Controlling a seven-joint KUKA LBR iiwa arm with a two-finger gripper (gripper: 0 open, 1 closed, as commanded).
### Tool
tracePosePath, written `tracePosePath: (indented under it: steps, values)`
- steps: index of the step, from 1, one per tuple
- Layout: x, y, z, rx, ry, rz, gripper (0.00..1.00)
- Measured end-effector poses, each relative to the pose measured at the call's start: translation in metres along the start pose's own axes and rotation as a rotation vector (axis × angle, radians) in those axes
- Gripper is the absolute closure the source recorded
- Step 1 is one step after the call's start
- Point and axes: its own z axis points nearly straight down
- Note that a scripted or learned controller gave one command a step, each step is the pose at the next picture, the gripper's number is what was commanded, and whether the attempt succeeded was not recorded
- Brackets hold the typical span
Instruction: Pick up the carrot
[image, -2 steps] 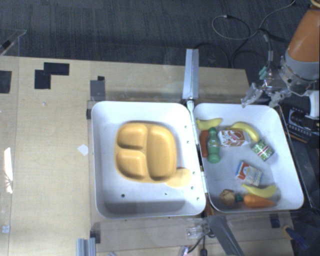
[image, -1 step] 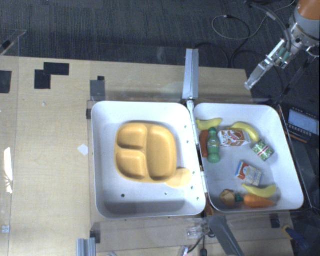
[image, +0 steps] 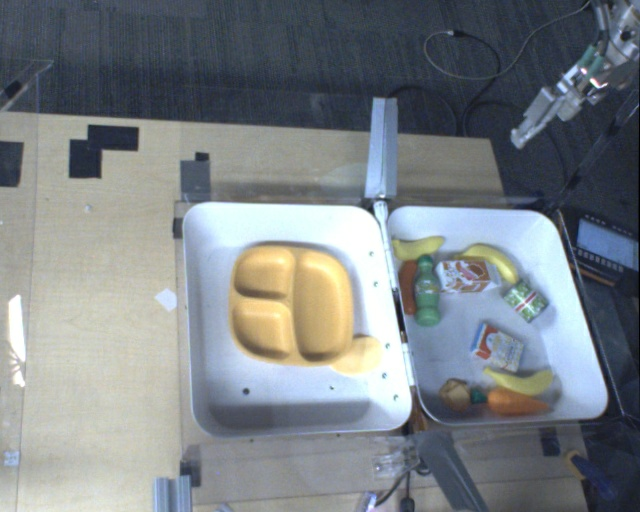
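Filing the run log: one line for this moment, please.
tool: above right bin's far corner | carrot: right bin, near edge, untouched

Carrot (image: 516, 403) hemmed — banana (image: 520, 380), bin wall (image: 590, 385) adjoining.

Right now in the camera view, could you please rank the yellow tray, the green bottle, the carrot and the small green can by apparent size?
1. yellow tray
2. green bottle and carrot, too alike to rank
3. green can

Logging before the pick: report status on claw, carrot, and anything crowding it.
Claw high, beyond right bin's far corner. Carrot at near edge, untouched. Banana lies against it.
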Motion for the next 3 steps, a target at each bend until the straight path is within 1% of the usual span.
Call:
tracePosePath:
  steps: [1,2,3]
  values:
    - [0.002,0.005,0.0,-0.002,-0.001,-0.518,0.0]
    - [0.005,-0.014,0.0,0.0,0.001,-0.407,0.0]
    - [-0.013,-0.011,0.0,0.0,0.0,-0.186,0.0]
